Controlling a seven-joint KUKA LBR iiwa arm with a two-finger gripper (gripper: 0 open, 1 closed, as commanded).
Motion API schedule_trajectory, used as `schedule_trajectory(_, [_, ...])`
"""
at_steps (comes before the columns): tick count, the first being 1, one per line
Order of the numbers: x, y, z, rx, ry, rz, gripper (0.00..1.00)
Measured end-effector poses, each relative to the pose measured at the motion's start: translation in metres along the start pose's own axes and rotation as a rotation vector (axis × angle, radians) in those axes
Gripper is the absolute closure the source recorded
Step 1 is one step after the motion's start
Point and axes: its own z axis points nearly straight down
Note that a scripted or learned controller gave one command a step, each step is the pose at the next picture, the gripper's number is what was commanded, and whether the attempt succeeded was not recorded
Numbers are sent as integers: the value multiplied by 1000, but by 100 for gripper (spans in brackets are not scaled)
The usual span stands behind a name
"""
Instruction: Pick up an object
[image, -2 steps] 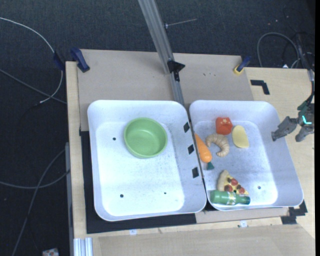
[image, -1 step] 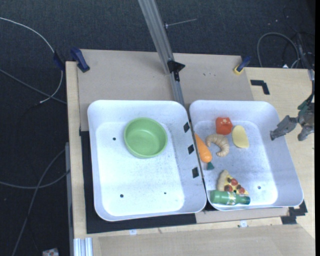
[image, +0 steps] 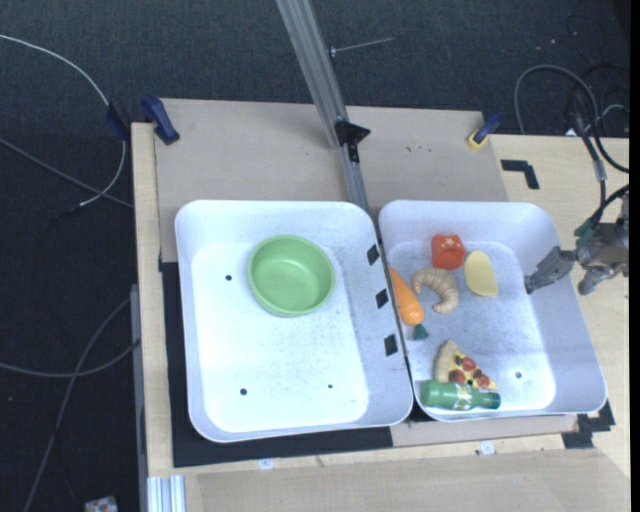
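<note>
Two white bins (image: 200, 300) sit on the desk (image: 250, 150) — the claw (image: 568, 272) hovers at the right bin's (image: 570, 340) edge, fingers spread, holding nothing.

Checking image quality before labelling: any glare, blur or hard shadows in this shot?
Camera view: even, soft light; the white bins look bright, their grain visible; toys cast faint shadows; the gripper at the right edge is slightly soft; the bowl is sharp.

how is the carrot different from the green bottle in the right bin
The carrot is orange and tapered; the green bottle is green with a pale label. The carrot lies up against the bin's left wall, running top to bottom; the bottle lies sideways along the near wall. Both lie flat in the right bin.
</note>
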Motion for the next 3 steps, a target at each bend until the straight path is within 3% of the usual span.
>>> schedule_trajectory(2, [9,-13,101,0,1,-1,0])
schedule_trajectory(3, [8,-11,85,-12,-2,-2,100])
